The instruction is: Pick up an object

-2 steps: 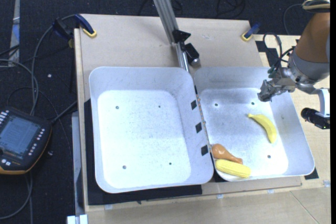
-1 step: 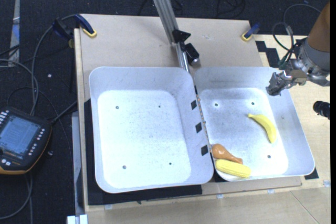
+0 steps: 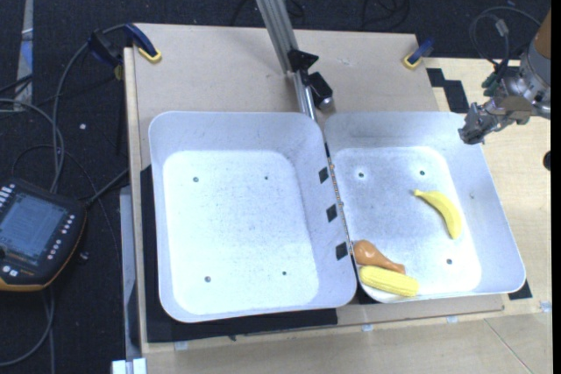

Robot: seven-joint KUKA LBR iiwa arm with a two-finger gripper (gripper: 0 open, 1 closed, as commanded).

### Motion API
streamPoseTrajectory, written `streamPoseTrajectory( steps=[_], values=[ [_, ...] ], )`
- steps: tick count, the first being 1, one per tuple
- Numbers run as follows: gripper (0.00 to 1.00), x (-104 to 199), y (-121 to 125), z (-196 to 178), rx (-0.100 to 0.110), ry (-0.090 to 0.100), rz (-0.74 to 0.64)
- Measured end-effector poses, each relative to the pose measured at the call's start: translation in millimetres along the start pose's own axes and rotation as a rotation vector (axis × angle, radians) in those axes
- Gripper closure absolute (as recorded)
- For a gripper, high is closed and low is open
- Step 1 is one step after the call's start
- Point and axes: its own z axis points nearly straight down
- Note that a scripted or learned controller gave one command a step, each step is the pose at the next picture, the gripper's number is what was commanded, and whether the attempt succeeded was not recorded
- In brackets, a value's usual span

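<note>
A yellow banana (image 3: 441, 209) lies in the right bin (image 3: 399, 158), right of its middle. At the bin's front left corner an orange-brown piece (image 3: 378, 256) rests beside a yellow corn cob (image 3: 389, 281), which lies on a small white plate (image 3: 379, 293). My gripper (image 3: 474, 130) hangs at the bin's far right rim, above and right of the banana and well apart from it. Nothing shows between its fingers.
The left bin (image 3: 232, 215) sits beside the right one, with a row of black clips (image 3: 332, 211) along the shared edge. A metal post (image 3: 272, 4) slants up from the back of the bench. A teach pendant (image 3: 31, 232) lies on the floor at left.
</note>
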Motion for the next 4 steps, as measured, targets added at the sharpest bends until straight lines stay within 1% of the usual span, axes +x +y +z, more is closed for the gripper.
streamPoseTrajectory(
  steps=[2, 3, 4],
  values=[
    [1.0, 104.6, -36.6, 16.1, 0.004, 0.002, -0.003],
    [1.0, 162.0, -39.0, 24.6, 0.004, 0.002, -0.003],
    [1.0, 204.3, -47.0, 31.2, 0.004, 0.002, -0.003]
  ],
)
